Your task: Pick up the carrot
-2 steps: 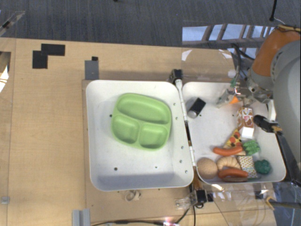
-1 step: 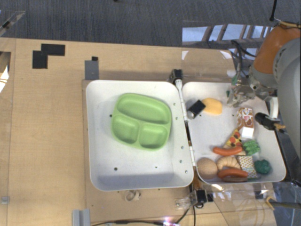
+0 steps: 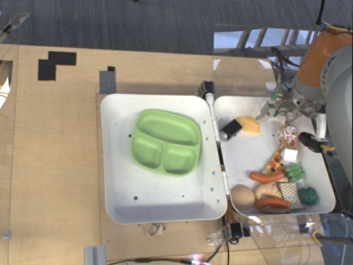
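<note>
The carrot [image 3: 267,176], an orange-red tapered body with a green leafy top, lies in the right bin [image 3: 242,153] among a cluster of toy foods near the front right corner. My gripper [image 3: 282,107] hangs over the bin's far right part, below the grey and orange arm [image 3: 325,65]. It is well behind the carrot and apart from it. Nothing shows in its grasp.
The left bin [image 3: 116,192] holds a green divided plate [image 3: 165,141]. In the right bin, a yellow piece [image 3: 250,126] and black block [image 3: 231,128] lie at the far left. A striped packet [image 3: 288,139], a red sausage [image 3: 272,204], a round bun [image 3: 241,195] and broccoli [image 3: 308,194] crowd the carrot.
</note>
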Robot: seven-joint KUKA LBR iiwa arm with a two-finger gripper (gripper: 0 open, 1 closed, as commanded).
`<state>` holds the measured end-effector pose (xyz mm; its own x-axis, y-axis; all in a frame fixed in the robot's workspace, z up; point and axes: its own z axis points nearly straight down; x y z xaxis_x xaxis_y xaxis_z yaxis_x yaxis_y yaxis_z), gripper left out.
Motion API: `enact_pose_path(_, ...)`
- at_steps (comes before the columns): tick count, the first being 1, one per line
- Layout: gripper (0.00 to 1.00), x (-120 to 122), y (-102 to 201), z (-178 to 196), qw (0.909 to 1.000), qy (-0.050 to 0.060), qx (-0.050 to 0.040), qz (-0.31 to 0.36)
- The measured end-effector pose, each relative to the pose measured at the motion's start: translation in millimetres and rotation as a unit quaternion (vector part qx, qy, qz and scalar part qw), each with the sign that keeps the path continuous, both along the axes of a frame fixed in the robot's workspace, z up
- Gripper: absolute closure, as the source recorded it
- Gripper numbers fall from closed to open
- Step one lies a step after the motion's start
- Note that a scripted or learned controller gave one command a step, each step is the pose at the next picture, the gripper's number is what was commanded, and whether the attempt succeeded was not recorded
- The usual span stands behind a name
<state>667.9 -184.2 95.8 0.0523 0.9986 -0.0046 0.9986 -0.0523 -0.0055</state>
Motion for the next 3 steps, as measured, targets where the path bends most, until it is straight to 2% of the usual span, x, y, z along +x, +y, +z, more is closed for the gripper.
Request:
enact_pose_path(1, 0.00, -29, 76, -1, 0.9994, -0.015, 0.0004, -0.031)
enact_pose_path(2, 0.00, 2, 34, -11, 0.9973, -0.005, 0.0009, -0.073)
enact_pose_path(3, 1.00, 2, 38, 0, 0.9977, -0.003, 0.0015, -0.068)
